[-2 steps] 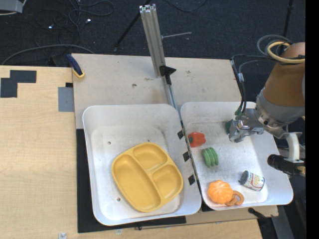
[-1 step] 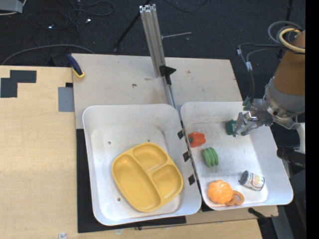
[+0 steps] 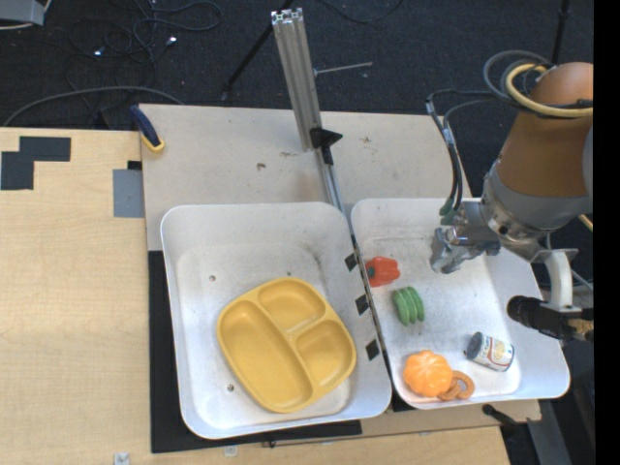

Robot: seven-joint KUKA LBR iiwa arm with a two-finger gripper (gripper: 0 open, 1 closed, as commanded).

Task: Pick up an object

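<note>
floor: dark carpet [image 3: 194, 56] at the far side, black cables [image 3: 165, 13] snaking all over it
bench: pale beige top [image 3: 232, 148], a bit scuffed
left side: light wood panel [image 3: 68, 298] with a few dark and grey cutouts
far middle: aluminium post [image 3: 298, 76] leaning up off the bench
light: even, pretty flat, no hard shadows

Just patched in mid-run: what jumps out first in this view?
The yellow tray with three compartments dominates the left bin. In the right bin lie small items: a red piece by the divider, a green one below it, an orange fruit near the front and a small can. The hand hangs over that bin's rear.
</note>
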